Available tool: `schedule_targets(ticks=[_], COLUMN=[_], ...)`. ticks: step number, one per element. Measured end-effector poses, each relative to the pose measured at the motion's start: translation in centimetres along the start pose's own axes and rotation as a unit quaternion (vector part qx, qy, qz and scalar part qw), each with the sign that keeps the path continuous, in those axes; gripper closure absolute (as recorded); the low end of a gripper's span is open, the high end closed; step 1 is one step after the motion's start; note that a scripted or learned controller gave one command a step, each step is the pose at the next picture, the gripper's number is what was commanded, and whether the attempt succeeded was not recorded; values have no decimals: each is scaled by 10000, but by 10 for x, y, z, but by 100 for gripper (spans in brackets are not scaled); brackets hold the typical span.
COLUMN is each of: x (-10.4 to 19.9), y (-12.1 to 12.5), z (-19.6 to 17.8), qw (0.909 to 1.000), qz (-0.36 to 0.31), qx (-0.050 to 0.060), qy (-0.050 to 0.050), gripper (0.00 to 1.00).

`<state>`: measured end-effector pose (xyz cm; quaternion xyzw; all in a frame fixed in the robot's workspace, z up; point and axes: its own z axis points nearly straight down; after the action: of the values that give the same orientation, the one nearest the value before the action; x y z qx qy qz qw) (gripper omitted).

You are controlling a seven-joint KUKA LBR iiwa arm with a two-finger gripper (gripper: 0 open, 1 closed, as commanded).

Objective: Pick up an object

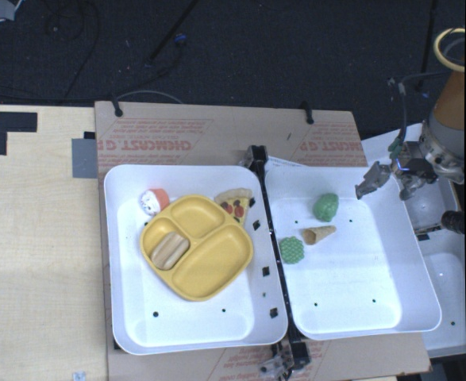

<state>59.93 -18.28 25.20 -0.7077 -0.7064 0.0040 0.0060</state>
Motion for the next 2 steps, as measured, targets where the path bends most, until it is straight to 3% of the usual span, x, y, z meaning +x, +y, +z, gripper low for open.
schedule_targets(ticks=[1, 2], x=[0, 4], y=[2, -7], z=[-7, 42], qw=[10000, 10000], qz=[-13, -7], qx=[-57, -41], qy=[-10, -7], gripper=[0, 0])
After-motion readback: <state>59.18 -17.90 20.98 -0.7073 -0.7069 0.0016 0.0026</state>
